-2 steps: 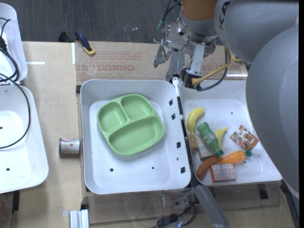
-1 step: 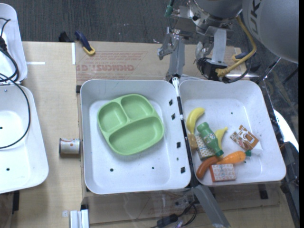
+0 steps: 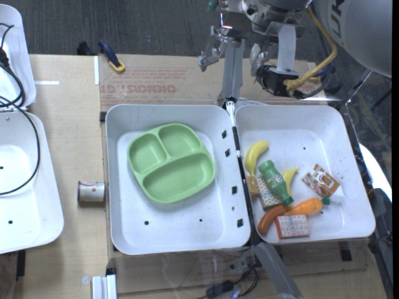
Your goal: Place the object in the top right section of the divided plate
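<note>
A green divided plate [image 3: 171, 162] lies tilted in the left bin [image 3: 124, 223], with two small sections at its far side and one large section near me. Nothing lies on it. The right bin [image 3: 349, 161] holds a yellow banana [image 3: 254, 156], a green bottle [image 3: 275, 180], an orange carrot [image 3: 305, 207], a red sausage [image 3: 268, 218], a snack packet [image 3: 321, 182] and a small orange box [image 3: 292, 227]. My gripper [image 3: 229, 99] hangs above the far end of the wall between the two bins, well away from these objects. I see nothing in it.
A small can [image 3: 91, 192] lies on the bench left of the left bin. A blue and yellow clamp [image 3: 111, 56] rests at the back left. White equipment with black cables [image 3: 19, 142] stands at the far left.
</note>
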`<state>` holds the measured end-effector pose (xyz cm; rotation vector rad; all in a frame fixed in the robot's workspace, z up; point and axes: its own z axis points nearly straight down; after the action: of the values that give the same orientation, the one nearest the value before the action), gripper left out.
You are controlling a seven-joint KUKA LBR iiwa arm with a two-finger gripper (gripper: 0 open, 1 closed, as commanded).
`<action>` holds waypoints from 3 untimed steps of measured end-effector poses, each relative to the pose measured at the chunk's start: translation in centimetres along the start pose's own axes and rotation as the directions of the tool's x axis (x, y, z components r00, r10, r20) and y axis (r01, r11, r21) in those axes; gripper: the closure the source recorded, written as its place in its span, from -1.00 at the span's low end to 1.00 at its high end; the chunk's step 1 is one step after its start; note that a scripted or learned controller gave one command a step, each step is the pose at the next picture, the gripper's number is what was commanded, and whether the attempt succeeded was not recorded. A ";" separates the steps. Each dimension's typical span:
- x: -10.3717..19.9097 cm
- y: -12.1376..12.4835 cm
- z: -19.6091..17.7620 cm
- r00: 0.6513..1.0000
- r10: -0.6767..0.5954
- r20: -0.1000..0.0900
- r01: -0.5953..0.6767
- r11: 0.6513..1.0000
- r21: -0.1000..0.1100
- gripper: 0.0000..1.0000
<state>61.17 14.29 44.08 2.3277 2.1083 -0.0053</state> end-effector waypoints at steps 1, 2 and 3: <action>4.5 -1.3 0.0 0.994 -0.107 0.000 0.107 0.994 0.000 -1.00; 4.5 -1.3 0.0 0.994 -0.107 0.000 0.107 0.994 0.000 -1.00; 7.2 -2.8 0.1 0.988 -0.153 0.001 0.153 0.988 0.002 -1.00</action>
<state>59.11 21.77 44.01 2.1602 2.2810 -0.0077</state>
